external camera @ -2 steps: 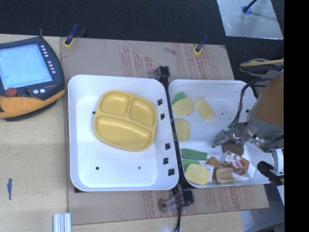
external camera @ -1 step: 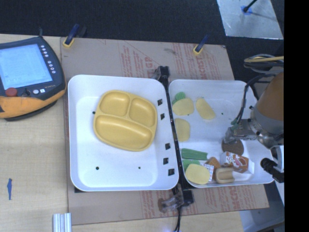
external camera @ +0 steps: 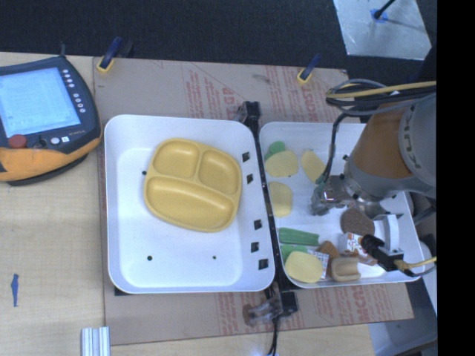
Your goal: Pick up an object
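Observation:
The right bin holds several toy foods. Pale yellow slices lie in its far and middle left part, beside a small green piece. Near the front lie a green pod, a yellow wedge, a tan block, a printed packet and a brown disc. My gripper hangs low over the middle of this bin, just right of the middle yellow slice and left of the brown disc. The arm's orange band covers the bin's far right part.
The left bin carries a yellow divided plate. A teach pendant rests on the bench at far left. Clamps pin the cardboard's far edge. Black cables loop above the arm.

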`<state>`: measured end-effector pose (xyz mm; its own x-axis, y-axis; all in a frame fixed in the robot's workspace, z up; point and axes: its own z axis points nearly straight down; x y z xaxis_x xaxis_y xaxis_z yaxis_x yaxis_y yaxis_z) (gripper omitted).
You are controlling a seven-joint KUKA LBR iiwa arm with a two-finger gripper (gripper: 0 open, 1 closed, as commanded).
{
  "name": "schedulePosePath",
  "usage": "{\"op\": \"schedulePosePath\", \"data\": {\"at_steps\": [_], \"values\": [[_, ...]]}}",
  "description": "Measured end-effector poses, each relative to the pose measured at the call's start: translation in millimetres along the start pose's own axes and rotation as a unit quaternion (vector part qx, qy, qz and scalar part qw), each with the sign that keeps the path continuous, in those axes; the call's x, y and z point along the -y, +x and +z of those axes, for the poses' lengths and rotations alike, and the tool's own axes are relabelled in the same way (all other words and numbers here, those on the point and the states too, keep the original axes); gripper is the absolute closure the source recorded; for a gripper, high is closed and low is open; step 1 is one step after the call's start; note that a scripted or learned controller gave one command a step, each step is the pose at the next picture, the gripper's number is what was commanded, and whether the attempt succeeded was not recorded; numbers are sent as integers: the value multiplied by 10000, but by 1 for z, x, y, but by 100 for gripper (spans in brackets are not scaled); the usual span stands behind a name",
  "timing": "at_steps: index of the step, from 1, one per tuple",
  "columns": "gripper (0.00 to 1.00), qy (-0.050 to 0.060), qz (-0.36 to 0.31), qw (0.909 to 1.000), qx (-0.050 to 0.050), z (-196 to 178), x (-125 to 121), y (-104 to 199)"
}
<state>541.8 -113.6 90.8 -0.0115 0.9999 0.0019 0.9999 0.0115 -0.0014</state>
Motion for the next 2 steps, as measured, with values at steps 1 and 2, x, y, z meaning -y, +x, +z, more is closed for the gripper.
{"op": "schedulePosePath", "data": {"at_steps": [1, 2], "values": [[100, -12, 9, 10000, -11, -106, 62, 68], [100, 20, -12, 10000, -9, -100, 65, 151]]}}
